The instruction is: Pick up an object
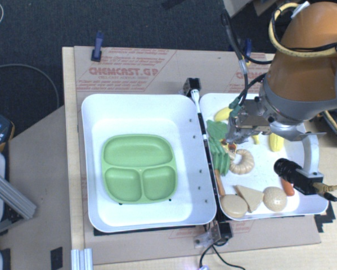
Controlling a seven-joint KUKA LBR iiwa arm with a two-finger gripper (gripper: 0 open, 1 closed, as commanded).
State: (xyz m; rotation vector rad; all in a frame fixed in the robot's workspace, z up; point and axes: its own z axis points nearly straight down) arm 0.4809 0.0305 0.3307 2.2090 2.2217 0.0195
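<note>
I see the gripper [234, 141] low over the right bin's [311, 208] left edge, just above a shrimp [241, 161]; I cannot tell its state.

The right bin [303, 207] is crowded: a shrimp-like curl [241, 162], a tan wedge [248, 196] and two beige rounds lie packed near its front wall, and the arm [303, 66] overhangs its back half. Left of that bin, open white floor rings the green divided tray [139, 167].
</note>
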